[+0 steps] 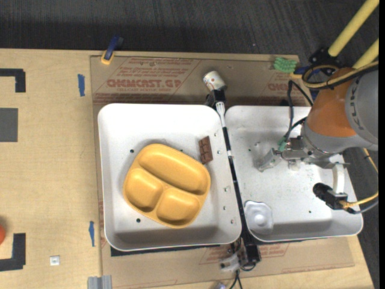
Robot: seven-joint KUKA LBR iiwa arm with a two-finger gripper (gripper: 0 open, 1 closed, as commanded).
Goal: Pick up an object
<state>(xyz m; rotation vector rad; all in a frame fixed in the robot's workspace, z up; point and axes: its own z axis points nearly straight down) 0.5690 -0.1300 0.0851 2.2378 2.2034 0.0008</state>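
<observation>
Claw [264, 158]: it is seen low over the right bin [337, 221]; whether it is released or clenched cannot be told.
Objects: a yellow divided tray [167, 184] and a small brown block [205, 150] lie in the left bin [114, 161], well apart from the claw.
Near corner: a small clear piece [257, 214] rests in the right bin.
Risk: bare bin floor may be grasped, since nothing is seen under the claw.

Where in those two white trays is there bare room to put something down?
In the left bin, the yellow divided plate fills the middle with a small brown block beside it; bare floor remains along the back wall and left wall. In the right bin, the gripper crowds the centre and a clear lid-like piece sits in the front-left corner; the front middle is free.
</observation>
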